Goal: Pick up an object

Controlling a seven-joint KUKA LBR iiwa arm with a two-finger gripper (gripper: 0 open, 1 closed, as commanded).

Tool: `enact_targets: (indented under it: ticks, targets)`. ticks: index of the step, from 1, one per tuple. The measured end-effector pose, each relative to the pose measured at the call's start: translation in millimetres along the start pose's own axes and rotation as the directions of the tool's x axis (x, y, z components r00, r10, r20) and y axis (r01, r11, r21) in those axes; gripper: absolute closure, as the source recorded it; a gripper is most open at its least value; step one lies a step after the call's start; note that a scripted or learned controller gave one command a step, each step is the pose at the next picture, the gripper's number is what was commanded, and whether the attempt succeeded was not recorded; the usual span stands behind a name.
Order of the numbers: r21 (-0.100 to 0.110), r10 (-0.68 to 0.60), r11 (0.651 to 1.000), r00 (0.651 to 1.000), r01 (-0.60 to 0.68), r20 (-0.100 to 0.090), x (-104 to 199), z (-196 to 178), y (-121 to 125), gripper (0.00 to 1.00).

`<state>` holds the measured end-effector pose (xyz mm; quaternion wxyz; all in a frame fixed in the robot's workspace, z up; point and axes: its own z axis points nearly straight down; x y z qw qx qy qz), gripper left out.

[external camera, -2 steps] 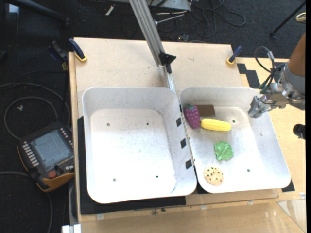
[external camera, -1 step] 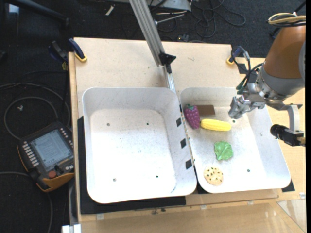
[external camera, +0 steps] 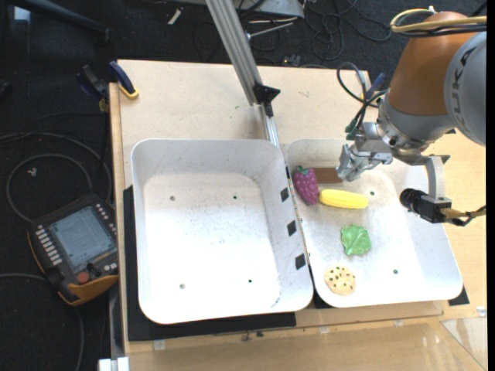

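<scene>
Orange-banded arm [external camera: 433,68] reaching from the right, gripper [external camera: 349,170] low over the right bin's [external camera: 433,277] far side.

Whether the gripper is apart or together cannot be told; nothing visibly sits in it. Just below it lies a yellow banana [external camera: 343,199], purple grapes [external camera: 306,185] beside that by the bin's left wall. Nearer the front lie a green leafy piece [external camera: 356,240] and a cookie [external camera: 339,280]. The left bin [external camera: 155,157] adjoins.
</scene>
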<state>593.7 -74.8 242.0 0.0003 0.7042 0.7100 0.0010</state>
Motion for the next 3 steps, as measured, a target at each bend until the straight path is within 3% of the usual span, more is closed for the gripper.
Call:
enact_targets:
  ticks: [3]
  targets:
    - [0.000, -0.001, 1.000, 1.000, 0.001, -0.001, 166.1, -7.1, 21.5, 1.00]
